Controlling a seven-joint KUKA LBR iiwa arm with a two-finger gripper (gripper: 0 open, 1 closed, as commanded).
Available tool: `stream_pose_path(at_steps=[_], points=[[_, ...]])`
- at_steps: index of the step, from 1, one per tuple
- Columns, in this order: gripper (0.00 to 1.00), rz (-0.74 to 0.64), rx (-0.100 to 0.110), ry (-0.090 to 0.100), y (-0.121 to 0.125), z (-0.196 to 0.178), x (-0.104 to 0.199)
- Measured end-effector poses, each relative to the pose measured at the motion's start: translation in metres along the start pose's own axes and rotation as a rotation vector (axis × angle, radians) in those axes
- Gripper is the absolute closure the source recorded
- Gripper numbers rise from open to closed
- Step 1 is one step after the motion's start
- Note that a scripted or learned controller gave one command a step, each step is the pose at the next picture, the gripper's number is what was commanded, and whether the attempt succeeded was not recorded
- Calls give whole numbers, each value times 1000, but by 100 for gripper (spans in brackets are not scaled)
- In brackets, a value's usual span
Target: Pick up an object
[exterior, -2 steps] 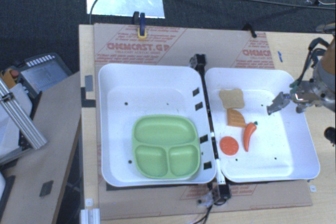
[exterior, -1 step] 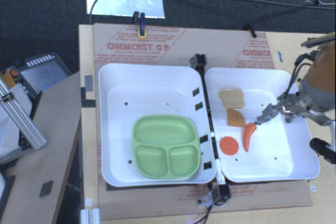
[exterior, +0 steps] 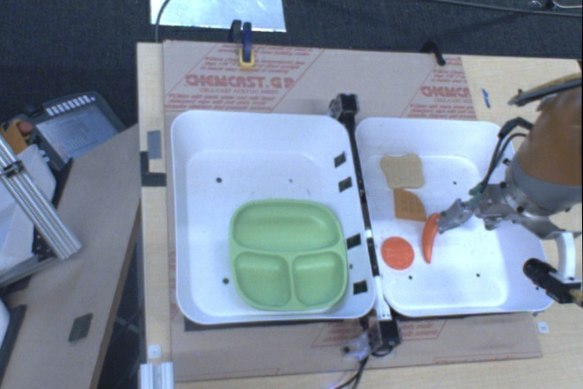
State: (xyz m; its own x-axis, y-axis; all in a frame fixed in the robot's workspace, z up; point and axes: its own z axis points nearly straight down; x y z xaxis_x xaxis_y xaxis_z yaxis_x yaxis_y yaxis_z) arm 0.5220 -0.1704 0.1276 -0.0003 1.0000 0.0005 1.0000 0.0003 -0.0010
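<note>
Two shallow white bins sat side by side on the counter [exterior: 301, 73], which was covered with printed cardboard. The left bin [exterior: 205, 196] held a green divided plate [exterior: 289, 253] with three compartments, lying in its lower half toward the centre of the frame. The right bin [exterior: 483, 282] held a small cluster of things in its left half: a tan slice of bread [exterior: 402, 169] uppermost, a darker brown wedge-shaped piece [exterior: 409, 206] just below it, an orange-red round slice [exterior: 397, 252] lower down near the bin's left wall, and an orange-red carrot-like piece [exterior: 429, 239] lying just to the right of the round slice. The arm [exterior: 547, 168] came in from the right edge of the frame, grey at the wrist, and the gripper [exterior: 448, 219] pointed leftward, low over the right bin. Its tip lay at the upper end of the carrot-like piece and seemed to touch it, though whether the gripper was spread or closed could not be told at this angle. A black cable ran across the dark floor at the top of the frame.
</note>
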Motion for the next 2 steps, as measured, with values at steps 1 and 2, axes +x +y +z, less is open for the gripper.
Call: stream_pose_path(at_steps=[1, 2], points=[[0, -3, -5, 7, 4, 40, 2], [100, -5, -12, 4, 6, 27, 3]])
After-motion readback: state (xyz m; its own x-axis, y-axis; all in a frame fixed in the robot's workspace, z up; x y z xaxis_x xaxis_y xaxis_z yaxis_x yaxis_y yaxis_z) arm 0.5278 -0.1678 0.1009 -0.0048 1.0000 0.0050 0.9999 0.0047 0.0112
